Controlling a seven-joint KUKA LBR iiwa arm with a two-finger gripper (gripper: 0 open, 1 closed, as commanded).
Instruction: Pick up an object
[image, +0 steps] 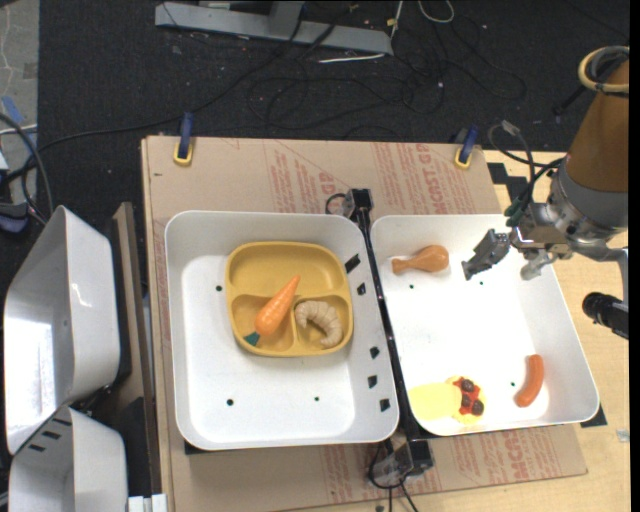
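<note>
pick not yet done. hand (497, 252) hangs over the right bin (560, 310) near its 12 o'clock edge, fingers spread, nothing between them. nearest candidate is the drumstick (422, 261), lying just beside the hand at its 9 o'clock. sausage (529, 381) lies at the bin's 5 o'clock. left to do, by judgement: descend, close, lift.
</note>
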